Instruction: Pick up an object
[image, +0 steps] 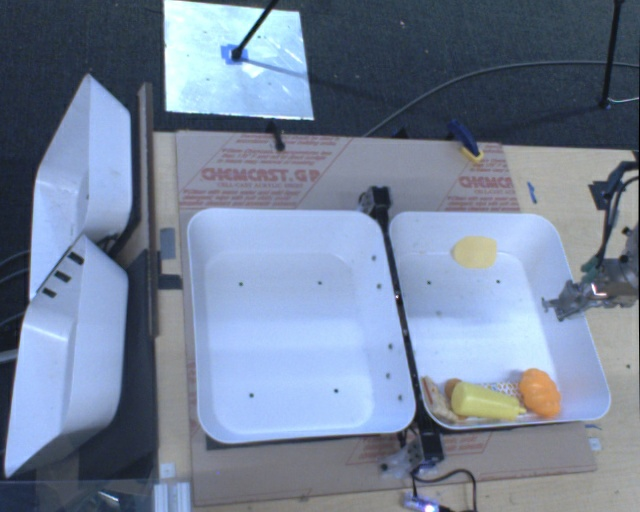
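At far left of the frame: two spare white plastic tubs (70, 270), tipped on edge and overlapping, off the bench. In the upper left, a square silver metal plate (237, 60) on dark floor. Below it, a brown cardboard sheet with red print (300, 165) spread under both bins.

Left of centre: the left shallow white bin (290, 325), rounded corners, small dark dots across its floor. Pressed against its right wall, the right shallow white bin (560, 250), with a black clip (377, 200) at the top of the shared seam. Above, near the top edge of the cardboard, a blue and yellow clamp (465, 140).

Inside the right bin, near its upper wall: a pale yellow rounded lump (474, 252), lying alone, well apart from the rest. Crowded into the lower corner, touching one another: a small brown piece (452, 387), a bright yellow elongated object (485, 402) lying on its side, possibly a white mesh scrap just behind it though too blurred to be sure, and an orange round object (540, 392) at the right end of the cluster.

At the right edge of the frame: the grey metal gripper (570, 300), reaching in roughly level over the right bin's right rim, pointing left, with cables (610, 205) looping above it. Between the lump and the corner cluster in height, apart from both, touching none. Open or shut: cannot tell at this size and blur.
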